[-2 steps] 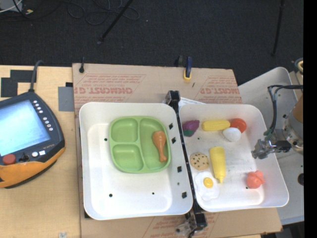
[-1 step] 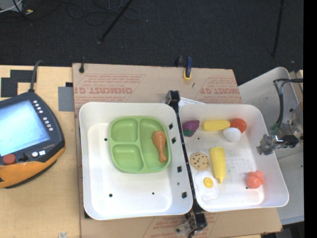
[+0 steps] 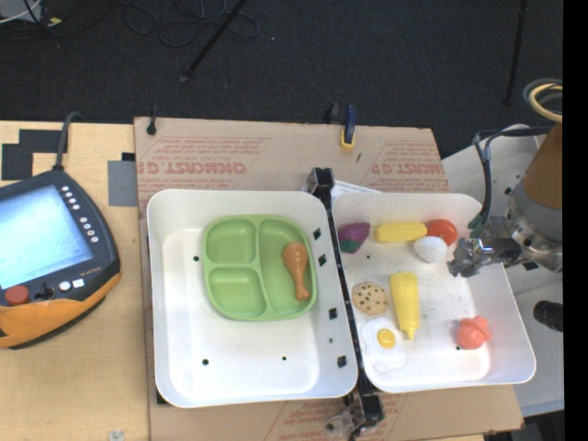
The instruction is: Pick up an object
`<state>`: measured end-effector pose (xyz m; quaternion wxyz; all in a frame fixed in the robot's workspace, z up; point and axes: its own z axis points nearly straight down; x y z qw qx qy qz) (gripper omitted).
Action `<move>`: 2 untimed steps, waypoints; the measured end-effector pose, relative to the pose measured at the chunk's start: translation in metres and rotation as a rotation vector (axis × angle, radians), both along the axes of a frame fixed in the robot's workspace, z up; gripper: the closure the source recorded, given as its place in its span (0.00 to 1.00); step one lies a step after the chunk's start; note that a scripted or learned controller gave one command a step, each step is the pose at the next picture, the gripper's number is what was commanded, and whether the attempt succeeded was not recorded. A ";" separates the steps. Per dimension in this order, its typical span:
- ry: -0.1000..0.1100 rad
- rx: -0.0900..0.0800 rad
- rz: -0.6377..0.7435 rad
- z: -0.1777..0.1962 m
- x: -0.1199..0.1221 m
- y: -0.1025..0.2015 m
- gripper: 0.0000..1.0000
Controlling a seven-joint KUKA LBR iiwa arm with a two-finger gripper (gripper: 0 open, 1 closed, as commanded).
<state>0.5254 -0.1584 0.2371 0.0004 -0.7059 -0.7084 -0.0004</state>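
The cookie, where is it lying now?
The cookie lies in the right bin, near its left wall, between the yellow bottle and the divider, just above the fried egg.

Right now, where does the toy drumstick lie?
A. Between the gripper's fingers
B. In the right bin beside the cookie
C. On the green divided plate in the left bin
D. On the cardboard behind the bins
C: the drumstick rests in the right-hand compartment of the green divided plate, which sits in the left bin, well apart from the gripper over the right bin.
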 end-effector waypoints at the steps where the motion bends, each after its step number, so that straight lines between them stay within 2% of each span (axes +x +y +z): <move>1: 0.002 0.000 0.000 -0.010 0.022 0.056 1.00; 2: 0.002 0.001 0.000 -0.018 0.051 0.103 1.00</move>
